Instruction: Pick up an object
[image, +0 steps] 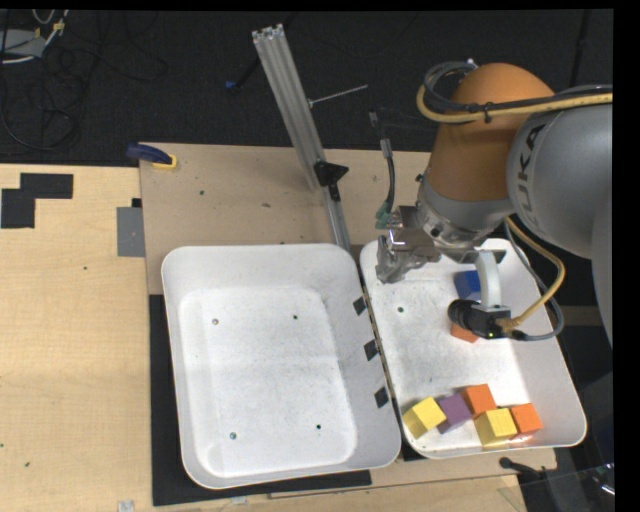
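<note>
Left bin (190, 290) sits left of centre. End effector (398, 262) hovers at the upper-left corner of the right bin (420, 340), nothing visibly pinched; can't tell its state. Blocks: yellow (426, 414), purple (455, 409), orange (480, 398), clustered well below it, lower right.

Bright, even overhead light on white bins (200, 270); dark background, soft focus, faint shadows.
</note>
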